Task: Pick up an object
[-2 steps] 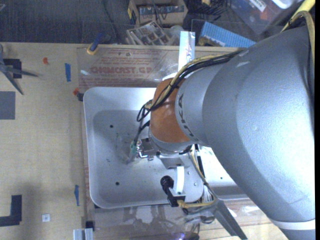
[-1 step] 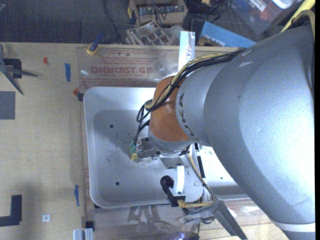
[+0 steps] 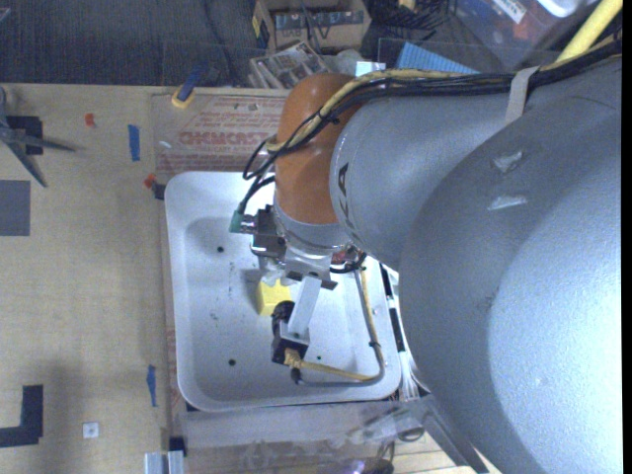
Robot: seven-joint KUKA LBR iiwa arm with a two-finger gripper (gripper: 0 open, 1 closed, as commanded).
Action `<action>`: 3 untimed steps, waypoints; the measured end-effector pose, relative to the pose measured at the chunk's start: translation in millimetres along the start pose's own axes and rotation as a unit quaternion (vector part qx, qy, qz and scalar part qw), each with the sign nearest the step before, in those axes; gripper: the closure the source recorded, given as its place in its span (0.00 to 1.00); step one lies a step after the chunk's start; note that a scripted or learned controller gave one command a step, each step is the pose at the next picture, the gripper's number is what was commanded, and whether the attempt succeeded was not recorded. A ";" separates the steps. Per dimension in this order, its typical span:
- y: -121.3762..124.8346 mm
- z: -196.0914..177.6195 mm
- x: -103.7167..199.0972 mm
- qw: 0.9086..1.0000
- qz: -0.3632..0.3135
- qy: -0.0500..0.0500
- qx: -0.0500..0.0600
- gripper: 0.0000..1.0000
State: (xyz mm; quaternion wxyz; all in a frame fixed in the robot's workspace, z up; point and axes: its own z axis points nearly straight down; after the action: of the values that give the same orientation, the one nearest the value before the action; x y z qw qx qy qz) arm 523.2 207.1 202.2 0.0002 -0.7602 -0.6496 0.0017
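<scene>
Camera view. Taking the white bin [image 3: 202, 314] as reference for everything below.

Seeing the gripper [image 3: 269, 265] down inside the bin, over the middle of its floor. Hung off a grey arm [image 3: 474, 265] with an orange band [image 3: 308, 161], reaching in across the bin's right rim and covering everything to the bin's right.

Cannot tell claw state: open, closed or gripping is not readable from this angle, with the wrist housing in the way.

Spotting one yellow block [image 3: 269, 297] on the bin floor near the bin's centre, directly under the gripper. Touching it or just below it, cannot say. Partly hidden, so the shape is unclear beyond a small bright-yellow chunk.

Also two small dark specks [image 3: 219, 250] on the bin floor: one toward the bin's far-left part, the other speck [image 3: 232, 364] toward its near edge. Both well apart from the block, too small to name.

Outside the bin:
- cardboard sheet [image 3: 222, 131] with red lettering, against the bin's far rim
- blue tape [image 3: 133, 142] on the wooden bench [image 3: 79, 294], beyond the bin's far-left corner
- second tape strip [image 3: 151, 384] just off the bin's near-left corner
- dark hand tool [image 3: 25, 144] well apart, out past the bin's left side
</scene>
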 end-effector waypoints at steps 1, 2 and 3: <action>44.3 -18.2 -25.1 0.904 0.428 0.000 0.000 1.00; 11.7 40.3 20.9 0.982 0.188 -0.001 0.002 1.00; 63.7 -25.1 -40.3 0.937 0.349 0.000 0.000 1.00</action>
State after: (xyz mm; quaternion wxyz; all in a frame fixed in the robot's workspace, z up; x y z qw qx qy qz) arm 579.9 157.5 227.2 -0.0002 -0.9392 -0.3435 0.0020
